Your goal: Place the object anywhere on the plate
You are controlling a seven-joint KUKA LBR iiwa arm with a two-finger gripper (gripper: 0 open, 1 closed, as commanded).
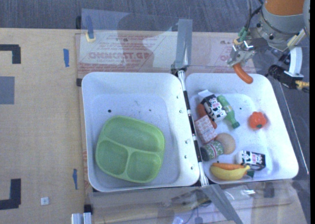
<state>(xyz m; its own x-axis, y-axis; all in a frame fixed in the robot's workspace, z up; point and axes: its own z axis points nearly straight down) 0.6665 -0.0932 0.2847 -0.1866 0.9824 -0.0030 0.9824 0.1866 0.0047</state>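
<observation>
A banana (229,171) lay at the right bin's (285,156) near edge. The green plate (129,148) sat in the left bin (98,90). Above the right bin's far rim, the claw (239,62) gripped an orange sausage (242,74).

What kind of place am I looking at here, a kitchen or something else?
Probably a robot test bench in a lab, not a kitchen. Two white bins sit on a taped board; one holds a green plate, the other toy food like a banana. A robot's gripper holds a small orange sausage-like toy.
</observation>
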